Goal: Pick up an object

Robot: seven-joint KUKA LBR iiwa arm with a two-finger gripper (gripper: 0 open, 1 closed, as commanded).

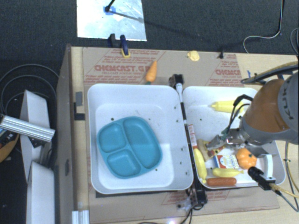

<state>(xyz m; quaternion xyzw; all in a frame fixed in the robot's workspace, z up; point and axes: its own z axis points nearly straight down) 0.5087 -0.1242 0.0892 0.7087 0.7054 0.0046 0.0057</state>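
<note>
While hovering low over toy food in the right bin (pixel 280 171), gripper (pixel 216 143) positioned to grab; grip state impossible to tell.

My arm (pixel 275 108) comes in from the right, grey casing with the orange band (pixel 264 107) just above the wrist. The wrist bends down and to the left, and the claw (pixel 216 143) sits low at its end. I can't make out how its tips are set.
</note>
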